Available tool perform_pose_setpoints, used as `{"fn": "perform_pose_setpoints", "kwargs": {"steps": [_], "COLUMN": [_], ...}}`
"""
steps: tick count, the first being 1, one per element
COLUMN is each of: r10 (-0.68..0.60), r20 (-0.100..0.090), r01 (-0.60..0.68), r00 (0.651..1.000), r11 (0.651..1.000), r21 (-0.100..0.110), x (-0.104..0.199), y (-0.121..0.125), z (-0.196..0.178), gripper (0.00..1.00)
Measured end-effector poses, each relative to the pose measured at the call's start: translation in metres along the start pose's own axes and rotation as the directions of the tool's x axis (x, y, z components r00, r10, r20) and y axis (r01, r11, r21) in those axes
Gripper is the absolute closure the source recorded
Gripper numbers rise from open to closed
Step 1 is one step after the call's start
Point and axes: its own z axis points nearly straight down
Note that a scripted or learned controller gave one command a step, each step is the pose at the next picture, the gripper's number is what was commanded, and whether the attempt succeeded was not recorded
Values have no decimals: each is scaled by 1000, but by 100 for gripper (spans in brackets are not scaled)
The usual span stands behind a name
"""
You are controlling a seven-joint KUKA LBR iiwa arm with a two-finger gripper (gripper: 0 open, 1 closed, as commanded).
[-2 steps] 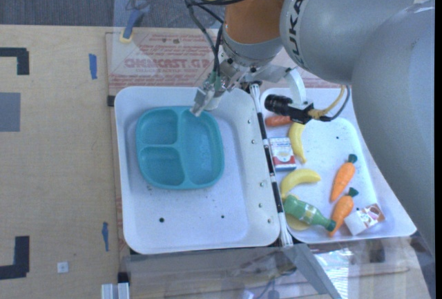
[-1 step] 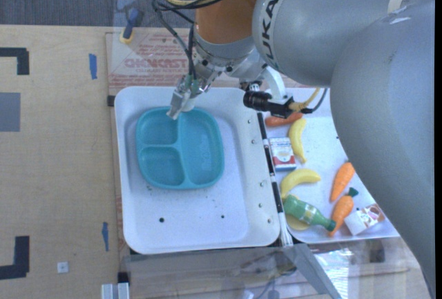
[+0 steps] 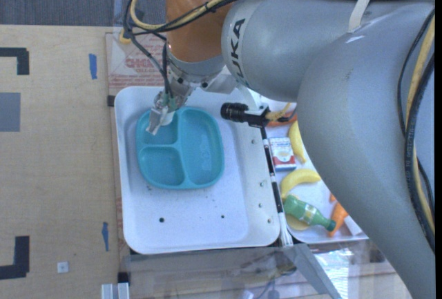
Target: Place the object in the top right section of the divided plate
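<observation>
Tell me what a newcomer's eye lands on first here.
The big grey KUKA arm with its orange band fills the upper right. Its gripper hangs over the upper left edge of the blue divided plastic plate in the left white bin. A green toy bottle lies in the right bin.

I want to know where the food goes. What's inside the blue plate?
The blue plate shows bare blue sections. The hand hangs over its upper-left corner, covering that bit.
</observation>
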Motion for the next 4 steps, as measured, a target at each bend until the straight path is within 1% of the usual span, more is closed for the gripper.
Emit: {"fn": "perform_pose_setpoints", "kwargs": {"steps": [1,2,3,4], "r10": [-103,242,240,183], "r20": [-1,3,5,0], "r01": [103,-242,-240,-183], "r00": [995,970,971,983], "r11": [995,970,971,983], "r21": [0,-3,-7,1], "x": [36,-3,-4,32], "y": [-25,2,3,-31], "z": [30,24,14,10], "gripper": [100,100,100,100]}}
